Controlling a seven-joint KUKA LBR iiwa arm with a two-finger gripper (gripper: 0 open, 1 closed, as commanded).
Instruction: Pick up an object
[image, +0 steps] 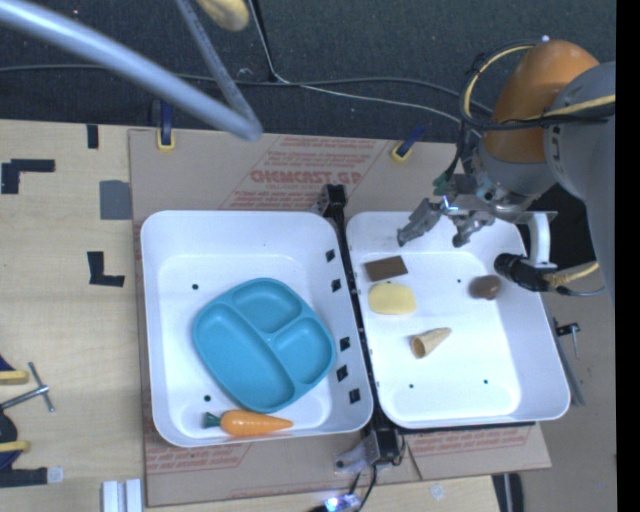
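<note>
My gripper hangs over the far edge of the right bin, its two grey fingers spread open with nothing between them. Below it lie a brown flat block, a pale yellow lump, a tan cone-shaped piece and a small brown roundish piece. The brown block is the nearest to the fingers, just to their lower left.
The left bin holds a blue divided plate and an orange carrot at its front edge. A black divider strip runs between the bins. The right bin's front half is bare white floor.
</note>
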